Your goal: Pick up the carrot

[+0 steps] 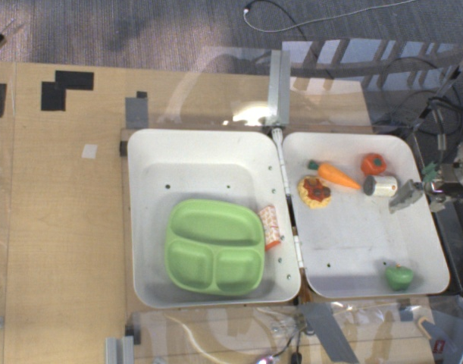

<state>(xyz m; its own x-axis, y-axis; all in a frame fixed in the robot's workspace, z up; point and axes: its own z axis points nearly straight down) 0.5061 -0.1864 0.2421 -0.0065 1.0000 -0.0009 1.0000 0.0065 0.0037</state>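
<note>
The carrot (338, 175), orange with a small green top, lies slantwise in the upper part of the right bin (352, 241). My gripper (405, 196) reaches in over the right rim of that bin, to the right of the carrot and a little lower. A small grey-and-white can (380, 186) lies between the gripper and the carrot. Nothing shows in the gripper's grasp.
A red tomato (373, 164) sits just right of the carrot and a round pizza-like toy (315, 192) just left below it. A green pepper (398, 277) lies in the bin's lower right corner. The left bin (151, 196) holds a green divided plate (214, 245) and a small packet (270, 227).
</note>
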